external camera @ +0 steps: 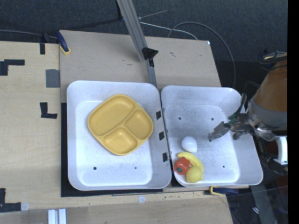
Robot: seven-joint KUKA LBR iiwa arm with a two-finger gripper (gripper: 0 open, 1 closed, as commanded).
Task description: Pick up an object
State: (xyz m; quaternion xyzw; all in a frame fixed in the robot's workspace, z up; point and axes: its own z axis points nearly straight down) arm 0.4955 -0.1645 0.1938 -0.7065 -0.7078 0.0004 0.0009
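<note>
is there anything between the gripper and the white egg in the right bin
Nothing visible does. The gripper sits over the right bin, to the right of the white egg, with bare bin floor between them. The red and yellow toys lie below the egg, off that line.

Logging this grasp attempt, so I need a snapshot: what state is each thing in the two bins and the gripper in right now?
Tray: upright, flat in left bin.
Egg: loose in right bin, untouched.
Red and yellow toys: heaped at that bin's near-left corner.
Gripper: above right bin, holding nothing visible.
</note>
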